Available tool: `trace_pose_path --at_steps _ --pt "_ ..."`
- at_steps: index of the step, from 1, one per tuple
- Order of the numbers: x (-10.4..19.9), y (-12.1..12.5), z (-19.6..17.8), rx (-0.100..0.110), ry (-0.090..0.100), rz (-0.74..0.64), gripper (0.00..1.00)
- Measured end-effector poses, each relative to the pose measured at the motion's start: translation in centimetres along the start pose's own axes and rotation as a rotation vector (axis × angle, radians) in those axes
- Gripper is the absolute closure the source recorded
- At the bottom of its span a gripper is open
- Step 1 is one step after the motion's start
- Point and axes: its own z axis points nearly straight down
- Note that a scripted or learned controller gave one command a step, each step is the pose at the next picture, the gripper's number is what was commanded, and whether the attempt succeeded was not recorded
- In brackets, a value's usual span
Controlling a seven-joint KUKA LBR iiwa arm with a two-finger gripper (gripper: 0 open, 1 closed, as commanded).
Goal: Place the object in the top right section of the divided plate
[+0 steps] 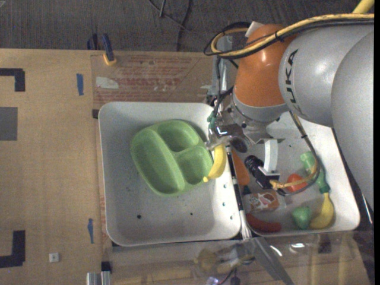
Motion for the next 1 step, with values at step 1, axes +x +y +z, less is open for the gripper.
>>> trace_pose_path --at_steps 1 --pt "-0.05 -0.01 0.01 0.000 0.000 0.001 0.00"
